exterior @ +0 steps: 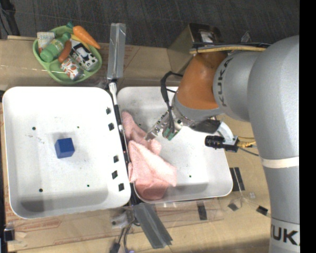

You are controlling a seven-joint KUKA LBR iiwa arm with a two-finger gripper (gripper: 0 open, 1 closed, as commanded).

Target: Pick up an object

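Observation:
A pink cloth lies crumpled along the left side of the right bin, from its upper left down to its front wall. My gripper hangs in the right bin just over the cloth's upper right edge, its fingers spread apart with nothing seen between them. A blue cube sits alone in the left bin, far from the gripper.
A green bowl of toy food stands behind the left bin. A small cardboard box sits behind the right bin. The grey arm with its orange band covers the right bin's back right part.

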